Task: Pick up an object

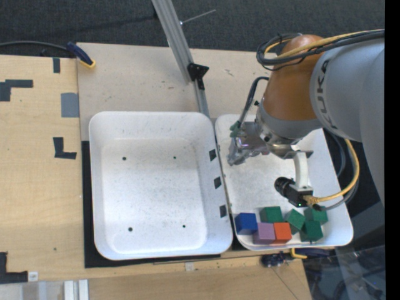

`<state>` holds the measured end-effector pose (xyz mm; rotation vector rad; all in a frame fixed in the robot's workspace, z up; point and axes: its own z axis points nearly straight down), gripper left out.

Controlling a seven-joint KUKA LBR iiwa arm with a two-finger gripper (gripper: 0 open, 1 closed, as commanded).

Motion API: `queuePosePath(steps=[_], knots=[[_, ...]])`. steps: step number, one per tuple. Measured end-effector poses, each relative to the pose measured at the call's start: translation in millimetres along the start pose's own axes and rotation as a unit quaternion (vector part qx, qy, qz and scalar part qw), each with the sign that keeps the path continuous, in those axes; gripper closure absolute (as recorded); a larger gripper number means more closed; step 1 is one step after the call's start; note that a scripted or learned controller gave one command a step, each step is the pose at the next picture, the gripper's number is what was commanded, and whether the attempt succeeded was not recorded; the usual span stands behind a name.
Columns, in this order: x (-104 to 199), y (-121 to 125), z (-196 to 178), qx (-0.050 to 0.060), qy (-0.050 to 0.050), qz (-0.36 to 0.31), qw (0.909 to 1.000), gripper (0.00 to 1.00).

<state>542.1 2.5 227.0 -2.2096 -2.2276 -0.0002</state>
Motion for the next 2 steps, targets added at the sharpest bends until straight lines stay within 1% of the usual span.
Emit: queuePosePath(steps=[1,2], knots=[[49,-9,9,0.000,-0.002,0.003,1.0000,1.00],[90,-27,7,0.001,-0.001,0.001,1.0000,1.00]])
